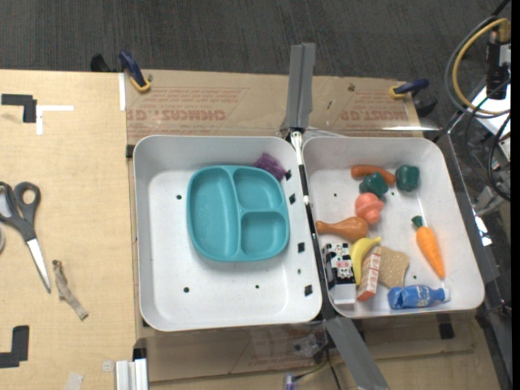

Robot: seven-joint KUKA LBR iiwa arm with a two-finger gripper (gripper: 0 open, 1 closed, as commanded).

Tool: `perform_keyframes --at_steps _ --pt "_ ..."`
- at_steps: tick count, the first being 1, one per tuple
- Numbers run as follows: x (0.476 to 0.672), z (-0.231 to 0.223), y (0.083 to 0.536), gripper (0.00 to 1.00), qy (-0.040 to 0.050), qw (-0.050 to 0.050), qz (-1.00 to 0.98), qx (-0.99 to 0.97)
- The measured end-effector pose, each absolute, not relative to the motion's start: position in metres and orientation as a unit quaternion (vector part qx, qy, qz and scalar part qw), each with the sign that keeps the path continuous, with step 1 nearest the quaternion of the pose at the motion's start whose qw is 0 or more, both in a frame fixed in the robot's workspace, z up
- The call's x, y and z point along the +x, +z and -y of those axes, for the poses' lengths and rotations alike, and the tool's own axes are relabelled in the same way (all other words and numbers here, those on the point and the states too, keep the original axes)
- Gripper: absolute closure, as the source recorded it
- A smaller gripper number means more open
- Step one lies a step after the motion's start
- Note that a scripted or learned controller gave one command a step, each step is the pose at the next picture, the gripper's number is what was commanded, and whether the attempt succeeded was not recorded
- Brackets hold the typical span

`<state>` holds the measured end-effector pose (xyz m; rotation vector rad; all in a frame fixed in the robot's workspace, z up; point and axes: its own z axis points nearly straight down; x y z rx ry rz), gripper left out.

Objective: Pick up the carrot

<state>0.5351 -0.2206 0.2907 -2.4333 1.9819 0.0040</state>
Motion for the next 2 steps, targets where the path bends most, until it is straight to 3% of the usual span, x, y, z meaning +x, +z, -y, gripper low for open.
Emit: perform_keyframes --at_steps 1,2 --pt "0.557 0.203 0.226 1.0 0.0012 0.002 -0.638 -0.77" --pt "0.507 0.216 0.307 1.0 0.0009 0.002 -0.584 -0.812"
